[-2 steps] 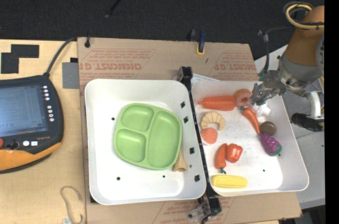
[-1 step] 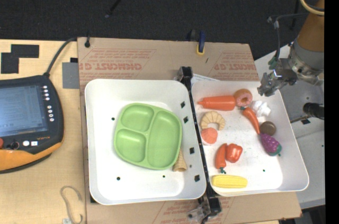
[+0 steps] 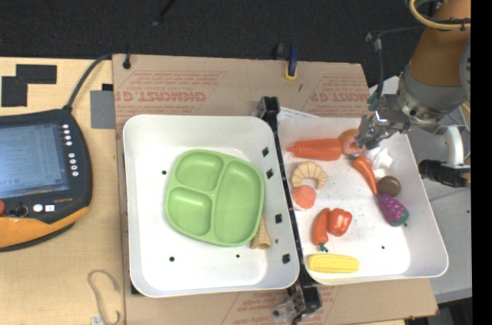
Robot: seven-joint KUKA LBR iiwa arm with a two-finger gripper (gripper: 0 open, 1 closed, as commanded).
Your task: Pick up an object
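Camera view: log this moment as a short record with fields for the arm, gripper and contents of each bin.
arm: grey KUKA arm with orange band, reaching in from the right
gripper: two-finger gripper, low over the far edge of the right white bin
right bin contents: long orange toy carrot, tan toy croissant, red toy pepper, yellow toy corn cob, purple toy grapes
left bin contents: left white bin bears a green divided plastic plate and a tan cone
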